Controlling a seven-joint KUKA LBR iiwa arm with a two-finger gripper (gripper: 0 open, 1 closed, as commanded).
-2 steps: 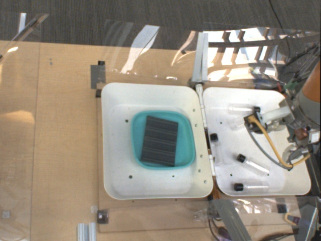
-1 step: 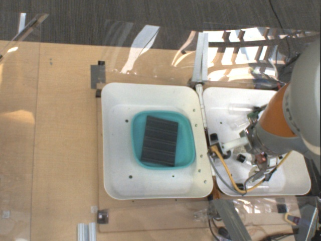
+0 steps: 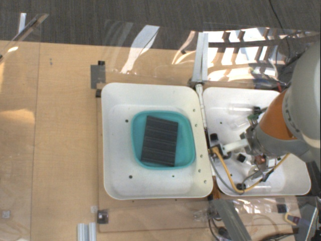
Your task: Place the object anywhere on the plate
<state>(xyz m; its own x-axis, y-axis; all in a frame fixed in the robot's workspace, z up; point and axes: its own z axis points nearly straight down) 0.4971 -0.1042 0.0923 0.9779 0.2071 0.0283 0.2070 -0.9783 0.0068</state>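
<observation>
A dark ribbed rectangular object lies flat on a teal plate in the middle of the left white bin. The arm, grey with an orange band, hangs over the right bin. Its gripper is low over that bin, well to the right of the plate, among cables and small parts. Nothing shows between its fingers from this angle.
A yellow cable and black wires loop across the right bin's floor under the wrist. The divider rims of the two bins meet between plate and gripper. Bare wooden bench spreads to the left.
</observation>
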